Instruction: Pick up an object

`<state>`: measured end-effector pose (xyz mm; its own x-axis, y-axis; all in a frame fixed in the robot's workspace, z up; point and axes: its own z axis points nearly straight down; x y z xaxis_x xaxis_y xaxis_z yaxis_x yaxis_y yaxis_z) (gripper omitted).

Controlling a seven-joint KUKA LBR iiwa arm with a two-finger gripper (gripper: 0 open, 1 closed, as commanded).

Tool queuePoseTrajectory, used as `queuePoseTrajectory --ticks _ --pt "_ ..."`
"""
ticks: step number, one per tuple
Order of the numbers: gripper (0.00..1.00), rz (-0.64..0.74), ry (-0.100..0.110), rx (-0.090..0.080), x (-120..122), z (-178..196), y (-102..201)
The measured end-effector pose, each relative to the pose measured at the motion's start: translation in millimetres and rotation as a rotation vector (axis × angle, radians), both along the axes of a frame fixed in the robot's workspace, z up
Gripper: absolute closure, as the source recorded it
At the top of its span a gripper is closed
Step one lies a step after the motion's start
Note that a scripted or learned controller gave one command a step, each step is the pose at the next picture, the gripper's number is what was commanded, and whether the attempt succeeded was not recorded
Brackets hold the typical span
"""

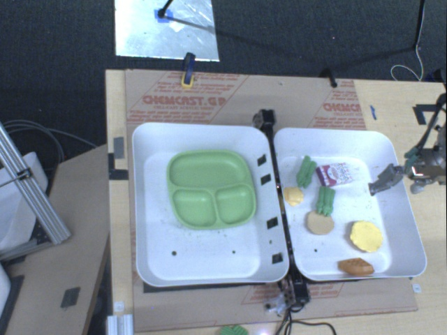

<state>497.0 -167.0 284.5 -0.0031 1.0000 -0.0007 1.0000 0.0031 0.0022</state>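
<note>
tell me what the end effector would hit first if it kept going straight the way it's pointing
The end effector sits at the right bin's right edge, pointing left and slightly down in the picture. On that line it would likely meet the bin floor first, then the purple-and-white packet. Height above the floor is unclear.

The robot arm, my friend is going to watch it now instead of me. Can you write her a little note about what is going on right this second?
Gripper: over the right edge of the right bin, with nothing seen held; whether it is open or shut is not clear.
Right bin: two green toys, a purple and white packet, a small yellow piece, a tan round piece, a yellow round piece and a brown piece.
Left bin: a green divided plate.
Done: nothing picked up.
Left: lower onto one toy, grip it and lift it.
</note>
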Motion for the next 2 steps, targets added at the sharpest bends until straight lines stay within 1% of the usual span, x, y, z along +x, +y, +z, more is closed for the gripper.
queuePoseTrajectory --ticks 1,2 --pt "0.0 0.009 0.005 0.004 16.5 -77.3 92.0" --pt "0.0 -0.003 0.0 0.0 54.9 -174.8 58.7"
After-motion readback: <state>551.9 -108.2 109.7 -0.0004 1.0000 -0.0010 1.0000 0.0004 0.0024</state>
